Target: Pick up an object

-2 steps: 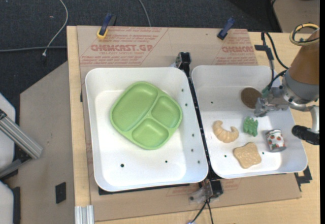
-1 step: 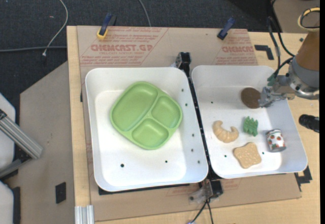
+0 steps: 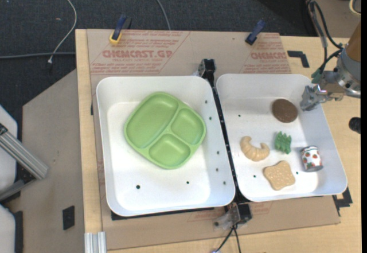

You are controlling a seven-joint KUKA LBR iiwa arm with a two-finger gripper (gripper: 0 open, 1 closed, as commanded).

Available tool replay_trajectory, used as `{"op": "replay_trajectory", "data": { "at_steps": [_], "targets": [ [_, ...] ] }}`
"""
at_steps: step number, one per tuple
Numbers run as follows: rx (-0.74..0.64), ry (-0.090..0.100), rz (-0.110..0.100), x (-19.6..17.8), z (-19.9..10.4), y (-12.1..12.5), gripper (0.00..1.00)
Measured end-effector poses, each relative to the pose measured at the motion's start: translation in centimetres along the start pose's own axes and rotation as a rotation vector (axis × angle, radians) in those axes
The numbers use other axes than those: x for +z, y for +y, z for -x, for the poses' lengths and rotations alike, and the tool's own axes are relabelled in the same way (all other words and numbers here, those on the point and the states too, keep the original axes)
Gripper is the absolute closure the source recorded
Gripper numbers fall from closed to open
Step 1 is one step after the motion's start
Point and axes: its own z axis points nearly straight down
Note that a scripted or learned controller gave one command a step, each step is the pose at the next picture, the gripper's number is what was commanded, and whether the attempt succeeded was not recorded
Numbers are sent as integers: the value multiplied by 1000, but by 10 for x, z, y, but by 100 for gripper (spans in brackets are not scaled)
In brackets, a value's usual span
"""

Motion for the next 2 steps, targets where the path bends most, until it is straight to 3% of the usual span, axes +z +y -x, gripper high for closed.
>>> {"op": "replay_trajectory", "data": {
  "at_steps": [1, 2],
  "targets": [
    [1, 1, -3, -26, 0, 1, 100],
    [-3, 6, -10, -33, -53, -14, 100]
  ]
}}
